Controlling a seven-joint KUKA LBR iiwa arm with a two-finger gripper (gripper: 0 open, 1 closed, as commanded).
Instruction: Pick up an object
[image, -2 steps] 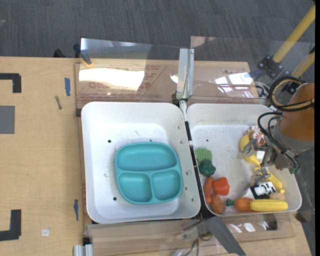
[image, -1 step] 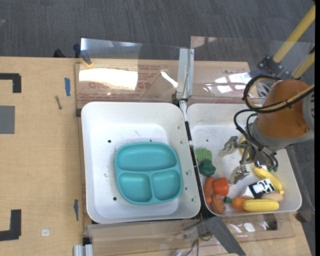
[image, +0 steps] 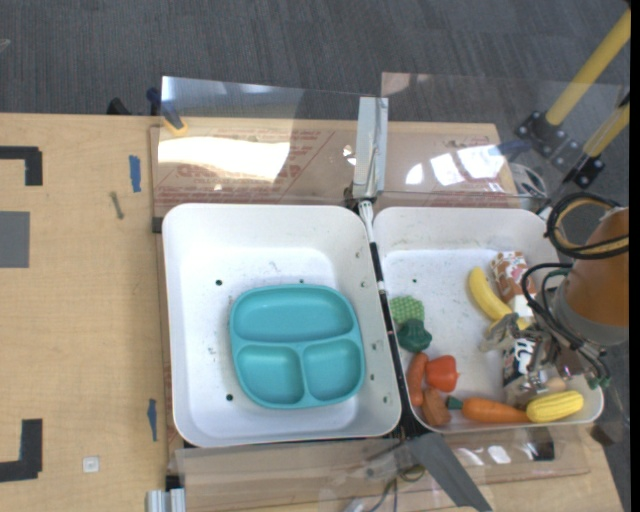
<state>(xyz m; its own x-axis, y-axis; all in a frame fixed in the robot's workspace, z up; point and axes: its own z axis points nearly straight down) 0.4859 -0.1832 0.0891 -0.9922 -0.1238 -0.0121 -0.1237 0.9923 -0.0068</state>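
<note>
Two bins side by side. The left bin holds a teal divided tray. All the pickable stuff is in the right bin: a banana upper middle, a green leafy piece by the divider, a red tomato-like piece, and an orange sausage-shaped piece beside it. Along the near wall lie a carrot and a yellow corn-like piece. A brown-and-white item sits by the banana.

The gripper is low in the right bin's near right corner, wrist and cables stacked over it. Whether the jaws are wide or closed I cannot tell; cables and clutter mask the tips. There looks to be a small black-and-white object right at the tips, possibly the target, but I can't confirm anything is between the fingers.

Risks from here:
- Corner pick: the bin wall is just beside the gripper, so a finger could catch the rim or wall.
- The corn-like piece and the carrot lie close below the tips, so a closing jaw may nudge them or pinch two things.
- Rounded toy food may squirt out of a pinch.
- Loose cables could snag on the banana side.
</note>
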